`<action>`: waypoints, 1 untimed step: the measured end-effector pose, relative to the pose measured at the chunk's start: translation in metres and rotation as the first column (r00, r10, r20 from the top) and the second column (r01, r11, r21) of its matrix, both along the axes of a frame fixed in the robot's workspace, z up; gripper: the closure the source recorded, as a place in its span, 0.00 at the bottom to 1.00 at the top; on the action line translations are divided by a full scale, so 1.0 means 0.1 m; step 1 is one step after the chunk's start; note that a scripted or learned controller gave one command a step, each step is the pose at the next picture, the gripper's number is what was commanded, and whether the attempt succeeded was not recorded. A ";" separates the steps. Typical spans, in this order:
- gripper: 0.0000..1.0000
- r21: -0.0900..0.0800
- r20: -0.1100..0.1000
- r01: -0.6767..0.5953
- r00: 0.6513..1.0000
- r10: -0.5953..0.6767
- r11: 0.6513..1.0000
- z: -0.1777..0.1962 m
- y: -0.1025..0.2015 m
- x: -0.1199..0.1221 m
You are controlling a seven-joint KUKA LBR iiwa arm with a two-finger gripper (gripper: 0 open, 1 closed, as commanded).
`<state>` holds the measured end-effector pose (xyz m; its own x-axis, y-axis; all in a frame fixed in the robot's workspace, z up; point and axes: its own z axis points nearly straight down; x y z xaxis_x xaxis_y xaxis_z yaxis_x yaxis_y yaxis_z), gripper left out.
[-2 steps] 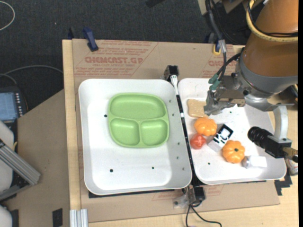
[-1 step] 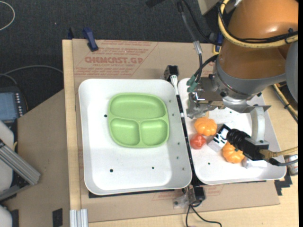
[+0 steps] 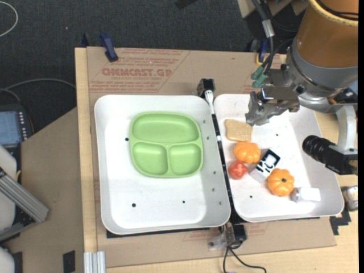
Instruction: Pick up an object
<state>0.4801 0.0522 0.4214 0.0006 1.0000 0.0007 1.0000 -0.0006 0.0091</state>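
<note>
One fixed camera, high above the table (image 3: 170, 61), looking down at a slant.

You view both white bins whole, the left bin (image 3: 108, 152) and the right bin (image 3: 318, 203) side by side mid-frame, from moderate distance. The table's far edge sits toward the top, with dark floor beyond; its near edge runs along the bottom. The arm (image 3: 330, 33) enters from the upper right, close to the lens.

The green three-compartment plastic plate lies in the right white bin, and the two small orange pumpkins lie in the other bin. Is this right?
Not quite. The camera view shows the green three-compartment plastic plate in the left white bin; the two small orange pumpkins lie in the other bin.
</note>
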 end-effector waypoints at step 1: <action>1.00 -0.001 -0.014 -0.003 1.000 0.003 1.000 -0.37 0.27 -0.01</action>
